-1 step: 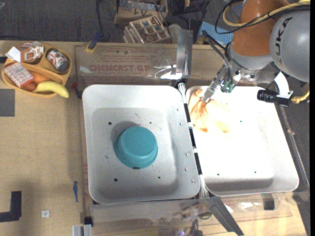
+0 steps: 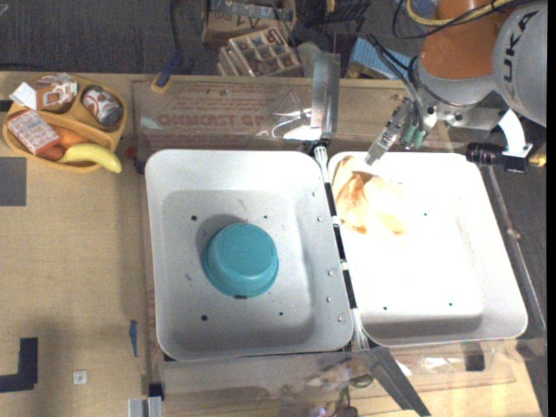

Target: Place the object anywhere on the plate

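My main worry from here is the grip. The gripper [image 2: 375, 155] hangs at the far left corner of the right bin [image 2: 460, 268], with its tip right at the top edge of the object [image 2: 358, 200]. From this slanted view I cannot tell whether the claw is apart, together or clamped on anything. If it has only a pinch of an edge, I judge the object could slip out on the lift and fall back into the bin. It could also drop onto the ridge where the two bins meet, just beside it. That corner is tight too, so a low carry to the left could snag the object on the bin wall. The plate [image 2: 241, 259] sits near the middle of the left bin [image 2: 174, 198], well apart from the object. It looks domed and fairly small within its bin, so a release off its centre could let the object slide off onto the white floor. The object itself shows as a pale orange-tan smear with darker orange patches and soft edges, spreading down and to the right from the gripper's tip. It is too blurred for me to name its shape, or to say whether it lies flat on the bin floor or hangs partly raised.
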Controlling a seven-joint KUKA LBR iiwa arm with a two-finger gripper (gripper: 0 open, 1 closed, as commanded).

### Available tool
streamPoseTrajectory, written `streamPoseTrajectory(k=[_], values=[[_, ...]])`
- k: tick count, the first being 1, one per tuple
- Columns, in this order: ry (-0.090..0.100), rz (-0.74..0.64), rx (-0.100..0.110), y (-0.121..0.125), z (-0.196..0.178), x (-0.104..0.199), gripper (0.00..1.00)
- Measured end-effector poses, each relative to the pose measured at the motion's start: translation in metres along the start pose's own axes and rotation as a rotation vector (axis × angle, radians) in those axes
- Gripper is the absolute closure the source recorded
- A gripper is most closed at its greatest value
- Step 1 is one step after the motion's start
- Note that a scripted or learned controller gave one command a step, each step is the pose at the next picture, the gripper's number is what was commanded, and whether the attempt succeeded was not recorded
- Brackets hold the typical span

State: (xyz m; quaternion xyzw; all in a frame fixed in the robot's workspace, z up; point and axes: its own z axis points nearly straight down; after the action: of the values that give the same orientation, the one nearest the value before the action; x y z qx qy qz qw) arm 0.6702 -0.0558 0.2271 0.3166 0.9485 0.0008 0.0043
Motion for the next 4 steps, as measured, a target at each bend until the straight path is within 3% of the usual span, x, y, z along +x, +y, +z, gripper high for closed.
streamPoseTrajectory(k=[1, 2, 3, 4], values=[[0.005, -0.397, 0.0, 0.008, -0.01, 0.046, 1.0], [0.005, -0.641, -0.001, 0.018, -0.003, 0.098, 1.0], [0.005, -0.647, -0.002, 0.029, -0.002, 0.148, 1.0], [0.007, -0.644, -0.001, 0.022, -0.012, 0.197, 1.0]])
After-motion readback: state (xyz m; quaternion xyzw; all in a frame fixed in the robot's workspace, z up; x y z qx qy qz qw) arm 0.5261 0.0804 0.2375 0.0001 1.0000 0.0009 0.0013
